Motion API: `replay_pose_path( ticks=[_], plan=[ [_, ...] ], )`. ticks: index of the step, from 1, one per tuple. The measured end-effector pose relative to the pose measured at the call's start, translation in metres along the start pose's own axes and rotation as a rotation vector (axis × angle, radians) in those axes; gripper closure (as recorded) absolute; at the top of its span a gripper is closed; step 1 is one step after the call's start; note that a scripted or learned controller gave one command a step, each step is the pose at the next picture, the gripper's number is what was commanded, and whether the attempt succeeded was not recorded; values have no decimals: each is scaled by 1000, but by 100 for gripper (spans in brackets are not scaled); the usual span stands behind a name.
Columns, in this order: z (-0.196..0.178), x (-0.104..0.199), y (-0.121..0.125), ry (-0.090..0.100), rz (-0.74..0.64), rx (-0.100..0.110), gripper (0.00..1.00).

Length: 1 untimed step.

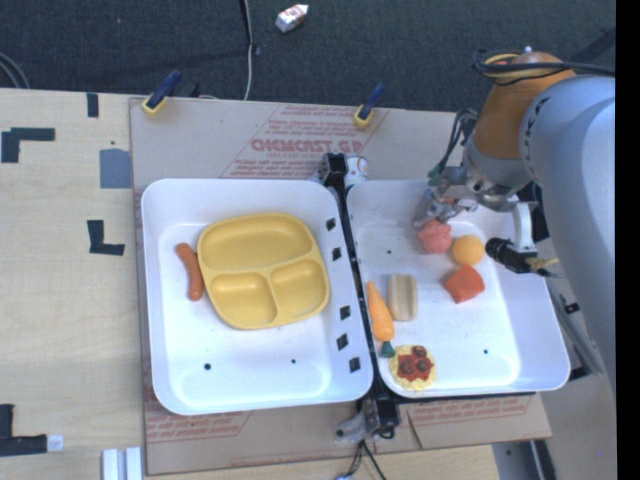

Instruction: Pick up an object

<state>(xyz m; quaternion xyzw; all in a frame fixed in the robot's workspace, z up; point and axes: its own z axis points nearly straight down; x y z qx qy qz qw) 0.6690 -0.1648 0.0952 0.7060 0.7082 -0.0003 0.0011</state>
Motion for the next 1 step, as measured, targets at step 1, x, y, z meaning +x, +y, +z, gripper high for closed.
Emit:
replay_pose_path(
  ticks=[1],
  plan=[
    [-93, 91, -5, 3, -3, -1, 100]
  ],
)
